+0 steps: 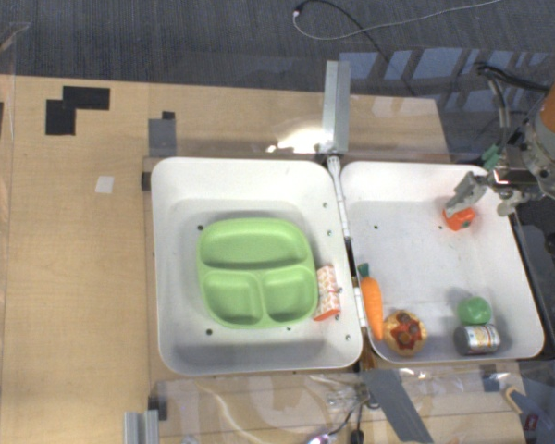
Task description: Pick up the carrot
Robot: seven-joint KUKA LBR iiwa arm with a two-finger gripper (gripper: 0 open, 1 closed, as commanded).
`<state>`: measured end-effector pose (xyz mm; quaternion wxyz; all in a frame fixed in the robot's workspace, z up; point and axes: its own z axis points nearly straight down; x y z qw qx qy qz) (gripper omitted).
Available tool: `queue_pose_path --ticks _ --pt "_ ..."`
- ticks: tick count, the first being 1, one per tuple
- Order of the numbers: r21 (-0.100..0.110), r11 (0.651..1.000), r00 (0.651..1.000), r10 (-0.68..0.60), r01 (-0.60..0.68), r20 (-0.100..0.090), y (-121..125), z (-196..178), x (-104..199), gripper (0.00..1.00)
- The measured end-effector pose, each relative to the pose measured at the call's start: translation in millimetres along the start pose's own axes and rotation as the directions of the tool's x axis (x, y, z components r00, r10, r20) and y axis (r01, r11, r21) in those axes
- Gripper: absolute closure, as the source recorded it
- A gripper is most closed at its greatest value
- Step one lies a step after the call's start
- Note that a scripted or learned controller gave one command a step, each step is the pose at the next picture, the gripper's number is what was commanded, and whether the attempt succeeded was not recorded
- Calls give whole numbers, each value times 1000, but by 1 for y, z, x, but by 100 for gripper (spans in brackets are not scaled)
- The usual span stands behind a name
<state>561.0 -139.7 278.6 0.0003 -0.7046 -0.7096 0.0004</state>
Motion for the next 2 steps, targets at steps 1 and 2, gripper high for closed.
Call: queue_pose_path --ticks 1,2 --pt "1 1000 1000 -8 8 0 -25 52 67 0" --pt "1 1000 1000 -5 5 0 -61 97 142 0"
